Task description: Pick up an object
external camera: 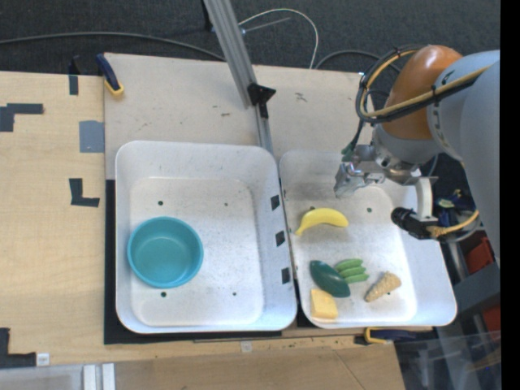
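Wooden bench, two white bins (203, 157), jaws (351, 181) above banana (322, 219), opening unclear, holding nothing visible.

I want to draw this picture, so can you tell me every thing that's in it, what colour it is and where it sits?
bins: 2, white, side by side on the bench
bowl: 1, teal, left bin, near-left corner
banana: 1, yellow, right bin, middle
dark green toy: 1, dark green, right bin, below the banana
pea pod: 1, light green, touching the dark green toy's right side
yellow block: 1, yellow, right bin, near edge
cone-shaped toy: 1, tan, right bin, right of the pea pod
clamp: 1, blue and yellow, bench's far-left corner
metal pole: 1, grey, slanting above the bins
arm: 1, grey with orange band, from the right
pincer: 1, metal, over the right bin's far part, above the banana
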Controlling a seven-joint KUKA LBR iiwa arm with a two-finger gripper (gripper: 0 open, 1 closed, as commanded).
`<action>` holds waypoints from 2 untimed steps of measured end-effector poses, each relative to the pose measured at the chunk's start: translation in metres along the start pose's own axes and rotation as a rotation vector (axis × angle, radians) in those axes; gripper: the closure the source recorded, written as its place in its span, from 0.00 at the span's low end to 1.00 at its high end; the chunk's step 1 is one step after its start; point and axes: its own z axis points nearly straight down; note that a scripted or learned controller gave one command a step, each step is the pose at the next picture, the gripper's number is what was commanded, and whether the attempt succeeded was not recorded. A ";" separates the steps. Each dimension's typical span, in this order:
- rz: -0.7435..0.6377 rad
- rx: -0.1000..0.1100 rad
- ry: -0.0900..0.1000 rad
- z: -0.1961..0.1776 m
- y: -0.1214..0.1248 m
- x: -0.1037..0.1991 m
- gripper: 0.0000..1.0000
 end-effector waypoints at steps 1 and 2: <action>0.000 -0.003 -0.001 -0.064 0.000 0.000 1.00; 0.000 -0.002 -0.001 -0.109 0.005 -0.005 1.00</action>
